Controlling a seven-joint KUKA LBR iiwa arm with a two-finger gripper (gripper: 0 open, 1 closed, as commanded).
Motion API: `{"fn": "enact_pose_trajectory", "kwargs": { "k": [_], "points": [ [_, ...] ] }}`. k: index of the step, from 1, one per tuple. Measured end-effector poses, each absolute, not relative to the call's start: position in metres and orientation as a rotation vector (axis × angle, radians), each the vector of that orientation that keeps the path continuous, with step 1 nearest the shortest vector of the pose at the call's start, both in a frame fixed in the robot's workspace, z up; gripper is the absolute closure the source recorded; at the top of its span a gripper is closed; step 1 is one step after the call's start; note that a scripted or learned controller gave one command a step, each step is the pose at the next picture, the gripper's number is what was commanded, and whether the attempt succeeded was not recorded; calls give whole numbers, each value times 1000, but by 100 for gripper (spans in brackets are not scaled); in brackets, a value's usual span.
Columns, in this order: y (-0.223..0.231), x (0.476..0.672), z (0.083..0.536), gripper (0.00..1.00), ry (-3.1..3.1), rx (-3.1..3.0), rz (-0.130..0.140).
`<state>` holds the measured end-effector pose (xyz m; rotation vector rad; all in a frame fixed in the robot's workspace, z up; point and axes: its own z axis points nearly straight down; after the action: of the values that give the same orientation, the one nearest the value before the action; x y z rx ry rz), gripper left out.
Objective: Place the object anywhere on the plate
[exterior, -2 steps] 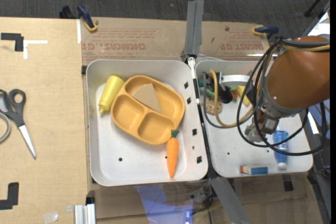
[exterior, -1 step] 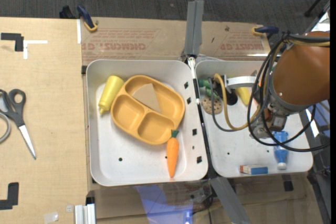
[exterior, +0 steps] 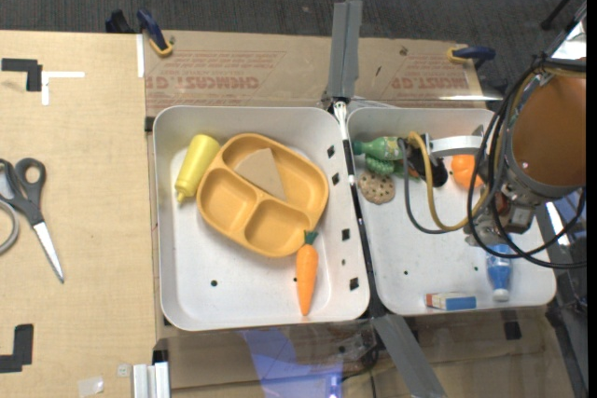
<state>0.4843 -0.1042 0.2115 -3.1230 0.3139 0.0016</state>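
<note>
Plate (exterior: 264, 194), yellow and three-sectioned, lies in the left bin (exterior: 177, 294) and serves as the landmark for this entry. Touching its far-left edge is a yellow bottle (exterior: 195, 165); just beside its near-right corner lies a toy carrot (exterior: 306, 275), tip pointing away from it. Neither rests on it.

Well to the right of the plate, in the right bin (exterior: 410, 289), the arm's orange-banded wrist (exterior: 550, 130) hangs over that bin's right side. The gripper (exterior: 499, 224) sits below the band among looped black cables (exterior: 429, 191). I cannot tell whether the jaws are parted or closed, nor whether anything sits between them.

Items in that bin: a green toy (exterior: 381, 150), a brown cookie-like disc (exterior: 377, 188), an orange ball (exterior: 462, 169), a blue-capped tube (exterior: 499, 275) and a small flat box (exterior: 451, 300). Which one is the task's object cannot be settled; the tube lies nearest the gripper.

Risks, as judged:
- A loose or off-centre grip on the rounded tube would let it slip during the carry across the divider (exterior: 347, 172) between the bins.
- The cables may snag on neighbouring items.
- A release short of the plate would drop the object on the bin floor or against the carrot.
- The plate's raised ribs could tip a narrow object over the rim.
</note>
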Motion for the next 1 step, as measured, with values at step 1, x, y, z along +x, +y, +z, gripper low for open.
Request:
{"fn": "enact_pose_trajectory", "kwargs": {
  "k": [1],
  "points": [
    [-101,484,195,100,312,-3123,7]
  ]
}}
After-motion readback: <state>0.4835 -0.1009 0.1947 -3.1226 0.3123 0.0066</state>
